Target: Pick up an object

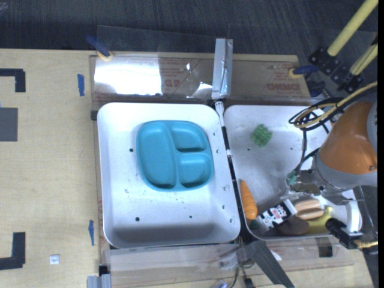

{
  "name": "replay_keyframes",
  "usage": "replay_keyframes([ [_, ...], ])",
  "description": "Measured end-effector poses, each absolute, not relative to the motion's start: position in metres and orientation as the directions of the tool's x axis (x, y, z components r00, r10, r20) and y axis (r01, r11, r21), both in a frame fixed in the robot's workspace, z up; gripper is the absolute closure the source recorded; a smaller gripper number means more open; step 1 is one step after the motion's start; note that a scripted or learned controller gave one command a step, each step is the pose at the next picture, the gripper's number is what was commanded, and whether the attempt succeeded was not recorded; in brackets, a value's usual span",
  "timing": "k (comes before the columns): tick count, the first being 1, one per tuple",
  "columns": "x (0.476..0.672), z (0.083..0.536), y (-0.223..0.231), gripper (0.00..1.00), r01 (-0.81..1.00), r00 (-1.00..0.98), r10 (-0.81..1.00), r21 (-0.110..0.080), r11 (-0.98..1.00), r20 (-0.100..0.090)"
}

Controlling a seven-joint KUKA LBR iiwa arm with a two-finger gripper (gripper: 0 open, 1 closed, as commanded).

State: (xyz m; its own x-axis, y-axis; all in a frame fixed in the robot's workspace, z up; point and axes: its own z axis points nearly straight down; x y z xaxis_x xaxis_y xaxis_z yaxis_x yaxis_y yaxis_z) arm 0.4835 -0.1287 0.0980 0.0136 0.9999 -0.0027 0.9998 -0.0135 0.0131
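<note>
The right bin (pixel 273 161) holds a small green knobbly object (pixel 261 135) near its back. Along its left wall lies an orange carrot (pixel 248 200). At the front sit a black-and-white patterned item (pixel 275 215), a tan bun-like piece (pixel 308 208), a dark brown piece (pixel 294 226) and a yellow banana-like piece (pixel 327 216). My gripper (pixel 298 183) hangs low over the front right of this bin, just above the bun-like piece, under the arm's orange band (pixel 351 143).
The left bin (pixel 120 209) holds a blue divided plate (pixel 174 154). A metal divider post (pixel 221 68) stands behind the seam between the bins. Cables (pixel 312 116) loop by the arm at the right bin's back right corner.
</note>
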Motion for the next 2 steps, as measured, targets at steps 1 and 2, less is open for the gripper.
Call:
replay_keyframes([
  [1,0.483,0.097,-0.129,0.0,1.0,0.014,1.0,0.011,-0.014,-0.002],
  [2,0.495,0.107,-0.124,0.0,0.992,-0.128,0.992,0.001,0.128,0.0],
])
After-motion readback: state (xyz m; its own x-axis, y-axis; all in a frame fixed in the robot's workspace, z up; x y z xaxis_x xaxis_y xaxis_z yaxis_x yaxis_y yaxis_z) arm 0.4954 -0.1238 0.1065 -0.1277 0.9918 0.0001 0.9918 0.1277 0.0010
